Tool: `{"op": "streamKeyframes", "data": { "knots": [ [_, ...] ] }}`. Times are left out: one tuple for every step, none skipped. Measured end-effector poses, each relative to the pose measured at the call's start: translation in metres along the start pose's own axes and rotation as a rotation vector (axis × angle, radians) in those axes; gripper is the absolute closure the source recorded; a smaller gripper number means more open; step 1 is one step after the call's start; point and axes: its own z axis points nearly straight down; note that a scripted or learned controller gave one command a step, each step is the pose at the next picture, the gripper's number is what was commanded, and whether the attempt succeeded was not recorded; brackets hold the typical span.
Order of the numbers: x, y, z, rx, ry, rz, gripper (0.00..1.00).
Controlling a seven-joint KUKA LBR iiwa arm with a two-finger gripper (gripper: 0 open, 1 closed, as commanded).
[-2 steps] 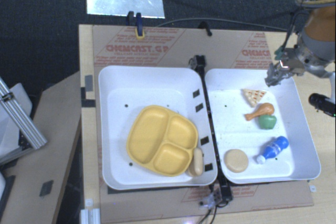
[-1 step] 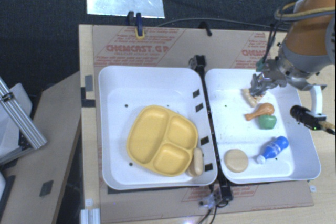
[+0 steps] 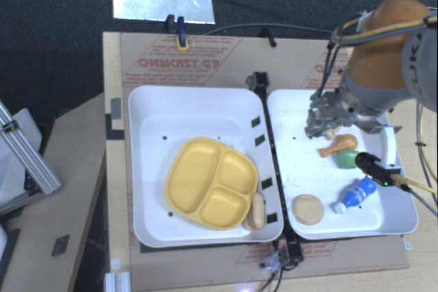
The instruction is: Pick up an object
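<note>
The gripper (image 3: pixel 320 125) hangs low over the upper part of the right bin (image 3: pixel 294 106), its grey metal head pointed down toward the floor of the bin; whether it is released or clenched I cannot tell, and nothing can be seen held in it; the arm (image 3: pixel 383 58) reaches in from three o'clock, its orange band bulking above the wrist, which suits a descent toward the loose things below. Just at the gripper's four o'clock lies an orange chicken leg (image 3: pixel 340 144), touching or nearly touching a green piece (image 3: pixel 347 159) at its five o'clock; these look like the nearest candidates for a pick, judging by how close the head stands to them. Further toward five o'clock in the same bin lie a blue bottle (image 3: pixel 356 193) on its side and a tan round cookie (image 3: pixel 308 208) near the bin's lower edge, well apart from the gripper. Across the divider, at nine o'clock, the left bin (image 3: pixel 157 113) holds a yellow tray (image 3: pixel 211 182) with compartments, and a pale bread roll (image 3: pixel 256 210) rests against the tray's lower right rim.
</note>
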Motion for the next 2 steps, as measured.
{"op": "streamKeyframes", "data": {
  "knots": [
    [0.049, -0.021, -0.008, -0.001, 0.0, -0.002, 1.0],
    [0.109, -0.039, 0.001, 0.0, 0.001, -0.002, 1.0]
  ]
}}
